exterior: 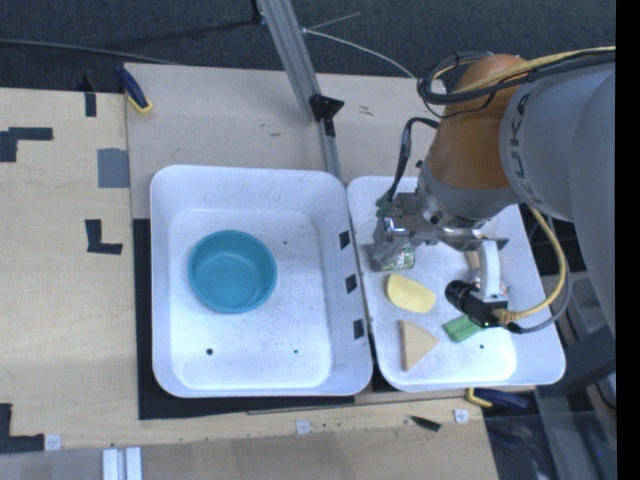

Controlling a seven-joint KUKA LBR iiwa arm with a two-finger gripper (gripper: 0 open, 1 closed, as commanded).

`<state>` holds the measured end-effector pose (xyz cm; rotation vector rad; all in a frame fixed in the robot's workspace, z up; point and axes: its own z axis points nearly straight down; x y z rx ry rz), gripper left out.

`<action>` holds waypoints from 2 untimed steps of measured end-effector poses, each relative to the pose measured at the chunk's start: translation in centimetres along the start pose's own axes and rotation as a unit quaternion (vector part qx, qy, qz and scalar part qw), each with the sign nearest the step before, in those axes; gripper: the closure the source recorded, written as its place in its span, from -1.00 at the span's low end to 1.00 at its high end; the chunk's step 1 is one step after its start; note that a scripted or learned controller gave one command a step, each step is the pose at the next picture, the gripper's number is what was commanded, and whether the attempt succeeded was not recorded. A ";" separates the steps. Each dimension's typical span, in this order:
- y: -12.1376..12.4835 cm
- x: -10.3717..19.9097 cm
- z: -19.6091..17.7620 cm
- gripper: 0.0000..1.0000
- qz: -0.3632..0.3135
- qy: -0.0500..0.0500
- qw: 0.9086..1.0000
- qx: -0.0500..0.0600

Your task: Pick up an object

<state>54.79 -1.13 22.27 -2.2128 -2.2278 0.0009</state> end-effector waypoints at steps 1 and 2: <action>2.0 4.1 0.5 1.00 0.000 0.000 1.000 0.000; 4.9 9.5 0.0 1.00 0.000 0.000 1.000 -0.001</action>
